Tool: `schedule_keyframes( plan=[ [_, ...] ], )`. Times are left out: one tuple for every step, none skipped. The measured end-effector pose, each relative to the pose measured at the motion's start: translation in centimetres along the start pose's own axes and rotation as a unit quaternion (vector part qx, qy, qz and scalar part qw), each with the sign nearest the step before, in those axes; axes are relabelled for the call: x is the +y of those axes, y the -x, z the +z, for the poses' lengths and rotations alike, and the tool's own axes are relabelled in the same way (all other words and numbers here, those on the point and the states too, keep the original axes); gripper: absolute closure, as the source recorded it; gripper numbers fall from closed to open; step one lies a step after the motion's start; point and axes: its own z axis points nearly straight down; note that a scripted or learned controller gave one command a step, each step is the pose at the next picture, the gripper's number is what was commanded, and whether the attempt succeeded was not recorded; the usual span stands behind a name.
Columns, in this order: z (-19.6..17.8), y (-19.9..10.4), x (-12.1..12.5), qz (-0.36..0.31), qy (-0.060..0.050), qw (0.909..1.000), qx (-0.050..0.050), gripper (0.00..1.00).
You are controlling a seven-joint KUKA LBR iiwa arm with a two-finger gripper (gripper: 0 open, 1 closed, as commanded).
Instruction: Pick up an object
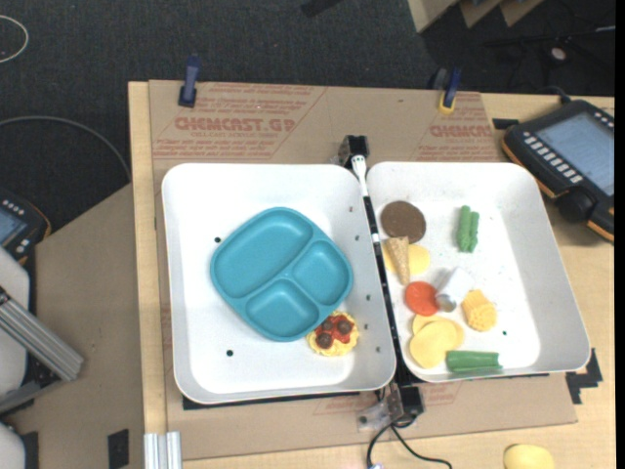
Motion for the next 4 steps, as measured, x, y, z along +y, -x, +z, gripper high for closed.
schedule_keyframes(
  plan=[
    [13.2, -0.2, -3.4, 0.003, -0.016, 0.9998, 0.007, 1.0],
    [28.6, -0.5, 1.6, 0.001, -0.017, 0.9998, 0.007, 1.0],
    [20.5, -12.9, -1.1, -0.005, -0.005, 1.0, 0.007, 1.0],
    [3.5, -8.4, 5.9, 0.002, 0.001, 1.0, 0.001, 1.0]
  ],
)
